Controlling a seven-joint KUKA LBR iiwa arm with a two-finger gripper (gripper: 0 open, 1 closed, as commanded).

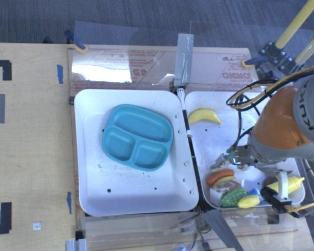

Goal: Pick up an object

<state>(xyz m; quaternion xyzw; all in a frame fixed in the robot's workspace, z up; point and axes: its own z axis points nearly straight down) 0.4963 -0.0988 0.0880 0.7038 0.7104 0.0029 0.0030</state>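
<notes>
My gripper [226, 161], open or closed I cannot tell, hangs above the red plastic sausage [220, 177]; the bumpy green plastic toy [233, 197] nearby could foul my grasp.

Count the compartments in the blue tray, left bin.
3. A long compartment spans the blue tray's far side; a small left compartment and a small right compartment sit on its near side. The tray lies unobstructed in the left bin, so none is hidden.

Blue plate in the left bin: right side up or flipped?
Right side up: the blue plate shows its three sunken compartments facing up, nothing in them.
</notes>
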